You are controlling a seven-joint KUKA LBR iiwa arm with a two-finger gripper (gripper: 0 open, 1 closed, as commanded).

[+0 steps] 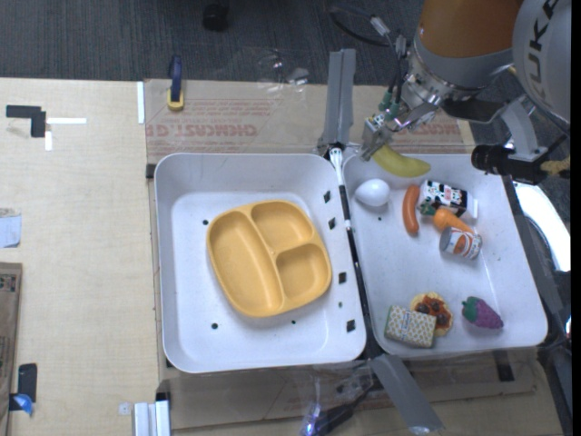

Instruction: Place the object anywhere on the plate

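Toy banana (401, 163), light, rigid, slick plastic; pinch mid-curve; claw (376, 140) just above-left of banana, opening indiscernible.

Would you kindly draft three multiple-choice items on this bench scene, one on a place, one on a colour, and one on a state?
1. Where does the banana lie?
A. On the plate
B. At the far edge of the right bin, near the gripper
C. On the bench outside both bins

2. What colour is the plate?
A. Blue
B. Yellow-orange
C. Green

3. What is the state of the plate's compartments?
A. All bare
B. One holds the egg
C. Two hold food

Answers: 1 B, the banana rests in the right bin just below the gripper. 2 B, its surface is yellow-orange. 3 A, the three compartments carry nothing, and the white egg sits in the right bin.
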